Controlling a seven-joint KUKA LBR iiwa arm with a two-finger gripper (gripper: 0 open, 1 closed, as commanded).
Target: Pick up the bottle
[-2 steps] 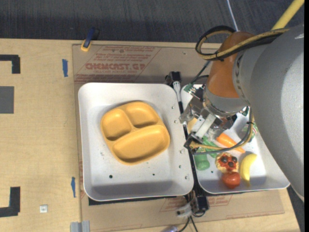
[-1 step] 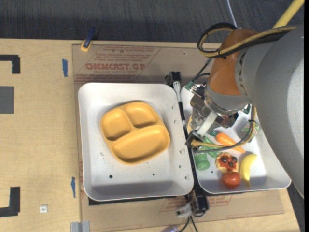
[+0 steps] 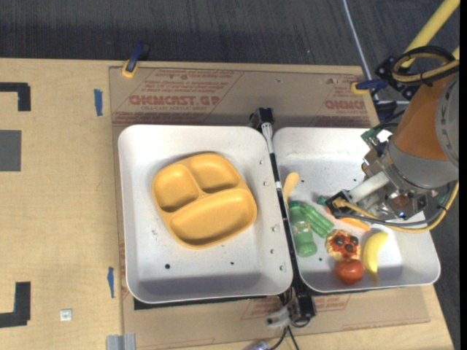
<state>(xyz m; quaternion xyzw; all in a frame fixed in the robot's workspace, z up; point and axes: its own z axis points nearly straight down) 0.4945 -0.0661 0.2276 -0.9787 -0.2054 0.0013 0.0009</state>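
Observation:
A green translucent bottle (image 3: 300, 232) lies on its side near the left wall of the right bin (image 3: 321, 155), its long axis running front to back. A second green piece (image 3: 319, 221) lies slanted against its right side. My gripper (image 3: 389, 204) hangs over the right half of that bin, to the right of the bottle and apart from it. The grey wrist and its orange band hide most of the gripper. Nothing shows held in it.
A banana (image 3: 375, 251), a red tomato (image 3: 349, 270), a small orange and black item (image 3: 341, 243), an orange carrot (image 3: 349, 220) and a pale yellow piece (image 3: 291, 182) share the right bin. The left bin (image 3: 139, 195) holds a yellow divided plate (image 3: 204, 198).

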